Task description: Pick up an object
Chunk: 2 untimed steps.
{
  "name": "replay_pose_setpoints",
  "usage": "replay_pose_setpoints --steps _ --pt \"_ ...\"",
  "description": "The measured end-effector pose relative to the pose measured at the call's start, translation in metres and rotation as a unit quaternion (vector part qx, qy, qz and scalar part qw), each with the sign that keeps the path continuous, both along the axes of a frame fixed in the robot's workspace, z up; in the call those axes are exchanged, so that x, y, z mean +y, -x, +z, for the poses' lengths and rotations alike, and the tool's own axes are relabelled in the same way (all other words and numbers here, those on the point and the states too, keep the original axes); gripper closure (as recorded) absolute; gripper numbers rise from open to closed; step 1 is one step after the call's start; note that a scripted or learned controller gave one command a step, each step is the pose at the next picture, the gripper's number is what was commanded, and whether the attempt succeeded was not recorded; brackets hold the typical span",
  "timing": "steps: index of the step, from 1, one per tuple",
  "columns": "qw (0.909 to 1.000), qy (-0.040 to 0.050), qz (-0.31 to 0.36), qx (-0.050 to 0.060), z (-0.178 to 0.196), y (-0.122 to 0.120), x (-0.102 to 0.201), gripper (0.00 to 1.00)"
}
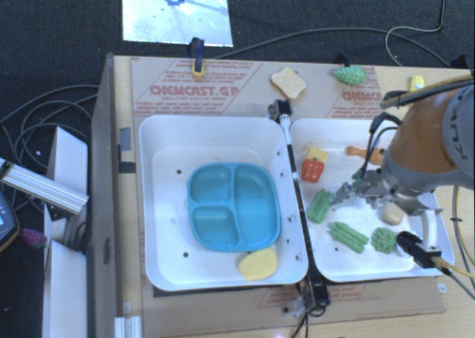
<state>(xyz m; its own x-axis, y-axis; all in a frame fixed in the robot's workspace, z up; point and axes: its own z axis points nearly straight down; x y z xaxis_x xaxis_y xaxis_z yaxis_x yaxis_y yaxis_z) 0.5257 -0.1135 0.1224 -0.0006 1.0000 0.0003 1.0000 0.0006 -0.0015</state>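
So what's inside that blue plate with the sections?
Nothing shows in the blue divided plate; all its compartments look bare. A yellow piece lies just outside its near edge, in the left bin. What lies beneath the plate is covered.

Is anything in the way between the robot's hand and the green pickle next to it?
Nothing visible is. The hand sits low in the right bin, and the green pickle lies just to its left with bare white floor between them. The red pepper is farther up and the green beans farther down, both off to the side.

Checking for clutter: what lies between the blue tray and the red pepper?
In the camera view, the bins' adjoining walls separate the blue tray from the red pepper.
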Motion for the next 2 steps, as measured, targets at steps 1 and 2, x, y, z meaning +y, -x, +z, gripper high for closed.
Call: replay_pose_setpoints --steps 1,2 --pt "1.0000 0.0000 0.000 -0.001 -0.038 0.039 0.012 0.00" --pt "1.0000 -0.0008 0.001 -0.003 -0.027 0.037 0.013 1.00"
